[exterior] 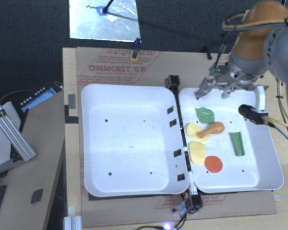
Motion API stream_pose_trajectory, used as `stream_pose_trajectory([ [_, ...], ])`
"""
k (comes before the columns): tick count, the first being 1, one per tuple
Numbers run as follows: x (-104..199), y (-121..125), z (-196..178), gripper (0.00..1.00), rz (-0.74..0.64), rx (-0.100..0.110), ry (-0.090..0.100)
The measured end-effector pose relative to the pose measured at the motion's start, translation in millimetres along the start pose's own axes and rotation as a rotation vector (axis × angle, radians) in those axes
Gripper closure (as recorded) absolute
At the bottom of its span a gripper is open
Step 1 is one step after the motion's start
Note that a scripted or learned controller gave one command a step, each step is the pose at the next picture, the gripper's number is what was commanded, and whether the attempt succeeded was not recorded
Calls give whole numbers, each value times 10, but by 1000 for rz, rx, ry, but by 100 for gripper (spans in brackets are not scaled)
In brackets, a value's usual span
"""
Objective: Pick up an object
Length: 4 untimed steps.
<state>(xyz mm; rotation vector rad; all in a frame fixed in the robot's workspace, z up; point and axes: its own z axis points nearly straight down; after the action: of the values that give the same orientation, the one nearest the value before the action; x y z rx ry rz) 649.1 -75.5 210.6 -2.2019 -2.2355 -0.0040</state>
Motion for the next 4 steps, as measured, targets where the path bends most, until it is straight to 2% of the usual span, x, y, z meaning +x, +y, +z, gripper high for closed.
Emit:
stream_pose_trajectory([
  [1, 600, 225, -616, 0, 4, -10, -3],
  [2, 1302, 218, -791, 0, 4, -5, -1],
  [3, 1965, 226, -1364, 0, 3, -9, 0],
  [4, 2722, 230, -2203, 0, 3, -12, 1],
])
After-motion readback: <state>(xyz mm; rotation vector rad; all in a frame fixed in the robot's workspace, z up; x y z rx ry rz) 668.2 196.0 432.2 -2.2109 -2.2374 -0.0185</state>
